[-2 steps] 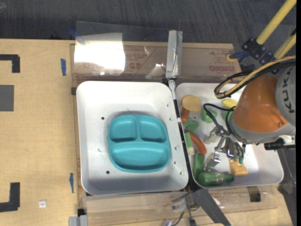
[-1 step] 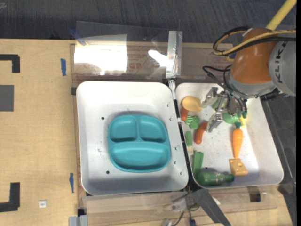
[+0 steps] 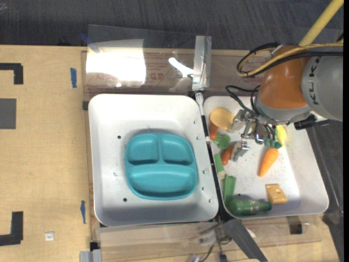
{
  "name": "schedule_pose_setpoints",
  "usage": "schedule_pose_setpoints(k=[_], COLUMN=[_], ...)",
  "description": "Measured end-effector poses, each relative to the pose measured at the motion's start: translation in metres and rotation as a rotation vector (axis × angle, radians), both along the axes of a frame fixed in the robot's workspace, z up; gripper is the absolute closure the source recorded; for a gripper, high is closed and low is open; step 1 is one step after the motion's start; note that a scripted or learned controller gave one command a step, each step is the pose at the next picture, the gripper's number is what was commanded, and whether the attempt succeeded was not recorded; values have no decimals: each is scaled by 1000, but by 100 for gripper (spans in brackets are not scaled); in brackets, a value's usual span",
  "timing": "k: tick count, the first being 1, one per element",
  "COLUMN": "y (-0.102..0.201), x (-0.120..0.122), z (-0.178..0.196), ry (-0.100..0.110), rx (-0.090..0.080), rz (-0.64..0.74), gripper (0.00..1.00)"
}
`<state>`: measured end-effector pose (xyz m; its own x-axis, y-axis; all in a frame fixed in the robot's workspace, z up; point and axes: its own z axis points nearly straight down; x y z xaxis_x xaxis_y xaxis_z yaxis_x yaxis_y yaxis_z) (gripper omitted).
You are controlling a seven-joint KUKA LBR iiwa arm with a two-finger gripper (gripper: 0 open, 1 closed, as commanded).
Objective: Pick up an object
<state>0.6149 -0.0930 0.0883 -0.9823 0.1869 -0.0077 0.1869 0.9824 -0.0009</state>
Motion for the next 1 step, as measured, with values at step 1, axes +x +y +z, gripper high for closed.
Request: schedule_pose_setpoints(k=[1], y=[-19], x=[-17], z=[0], ry=[-3], rx=[1], rz=[158], gripper=[0])
